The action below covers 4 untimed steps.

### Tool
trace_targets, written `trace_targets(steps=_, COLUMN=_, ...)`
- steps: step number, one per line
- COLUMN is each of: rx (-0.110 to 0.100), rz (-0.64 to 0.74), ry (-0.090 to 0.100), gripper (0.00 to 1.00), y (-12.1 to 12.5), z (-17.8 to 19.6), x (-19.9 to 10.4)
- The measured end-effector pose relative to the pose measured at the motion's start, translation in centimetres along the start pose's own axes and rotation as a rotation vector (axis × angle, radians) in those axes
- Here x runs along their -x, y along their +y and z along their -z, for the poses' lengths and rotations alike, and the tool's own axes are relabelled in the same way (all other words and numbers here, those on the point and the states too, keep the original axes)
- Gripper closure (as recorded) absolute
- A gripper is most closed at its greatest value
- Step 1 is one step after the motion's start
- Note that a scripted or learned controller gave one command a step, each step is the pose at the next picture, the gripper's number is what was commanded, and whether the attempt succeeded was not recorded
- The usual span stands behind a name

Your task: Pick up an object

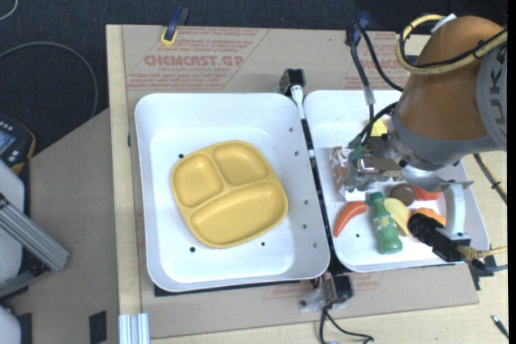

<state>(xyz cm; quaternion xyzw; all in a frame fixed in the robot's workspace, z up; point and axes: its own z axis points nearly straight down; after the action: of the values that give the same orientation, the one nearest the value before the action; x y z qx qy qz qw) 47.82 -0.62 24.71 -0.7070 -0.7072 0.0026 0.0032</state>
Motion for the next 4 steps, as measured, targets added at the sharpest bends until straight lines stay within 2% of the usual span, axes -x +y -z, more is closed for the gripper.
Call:
trace_targets(steps=1, rx=0.011, rz=0.007, ry=0.001, gripper=1.0, y=0.1, z=2.3, x=-6.5)
trace_targets(steps=2, rx=0.003, rz=-0.002, ry=-0.001, gripper=1.0, y=5.3, z=-6.7, x=-5.3)
trace_targets(steps=3, rx=0.015, rz=0.006, ry=0.003, gripper=1.0, y=0.0, z=2.6, x=-9.5)
trace_targets(steps=4, rx=0.003, rz=0.004, ry=0.0, gripper=1.0, y=0.0, z=0.3, x=-12.8)
